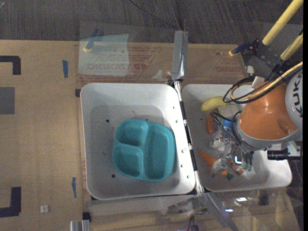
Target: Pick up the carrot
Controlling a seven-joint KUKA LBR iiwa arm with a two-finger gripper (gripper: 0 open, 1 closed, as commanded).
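The grey arm with its orange band (263, 117) reaches into the right white bin (279, 177), its tool (230, 161) low at the bin's 8 o'clock. Whether the tool grips anything cannot be told. The small orange carrot (208, 157) lies just at the tool's 9 o'clock. A teal plastic divided tray (143, 149) sits in the left white bin (96, 100) on the tabletop (38, 143).

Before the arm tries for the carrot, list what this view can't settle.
- Gripper: the wrist's bulk and wiring cover it in the camera view, so its state is unreadable.
- Carrot: an orange piece lies beside the gripper; contact can't be judged.
- Second orange piece: partly under cables, identity unclear.
- Yellow item: partly hidden by cables; possibly a banana.
- Right bin: much of its floor sits beneath the arm.
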